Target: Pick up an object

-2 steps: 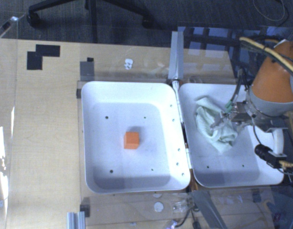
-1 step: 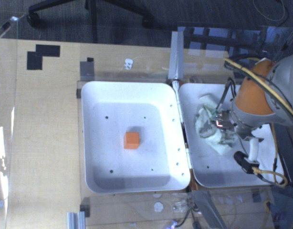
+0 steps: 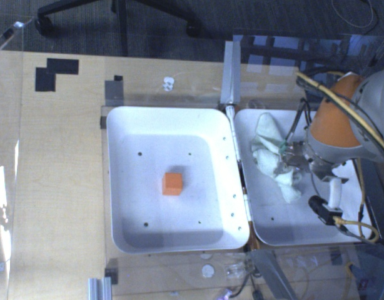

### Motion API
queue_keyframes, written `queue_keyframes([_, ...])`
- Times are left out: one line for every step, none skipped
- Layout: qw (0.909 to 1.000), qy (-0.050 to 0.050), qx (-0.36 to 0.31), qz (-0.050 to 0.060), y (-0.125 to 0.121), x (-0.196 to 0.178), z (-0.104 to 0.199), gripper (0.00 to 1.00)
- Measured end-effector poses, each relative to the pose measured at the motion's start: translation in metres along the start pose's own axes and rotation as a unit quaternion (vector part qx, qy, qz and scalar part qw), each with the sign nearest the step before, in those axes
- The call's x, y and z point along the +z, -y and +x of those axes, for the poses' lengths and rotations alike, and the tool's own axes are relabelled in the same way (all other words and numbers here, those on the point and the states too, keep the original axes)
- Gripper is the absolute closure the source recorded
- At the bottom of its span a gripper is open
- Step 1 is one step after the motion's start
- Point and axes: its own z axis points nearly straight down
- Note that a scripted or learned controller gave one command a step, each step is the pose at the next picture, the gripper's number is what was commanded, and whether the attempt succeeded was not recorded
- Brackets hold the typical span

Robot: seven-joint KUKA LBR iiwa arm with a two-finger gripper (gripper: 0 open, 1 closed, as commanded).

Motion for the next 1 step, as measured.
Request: queue_keyframes([0.9995, 0.0, 0.032, 0.007, -0.022, -0.106, 0.0301, 1.0])
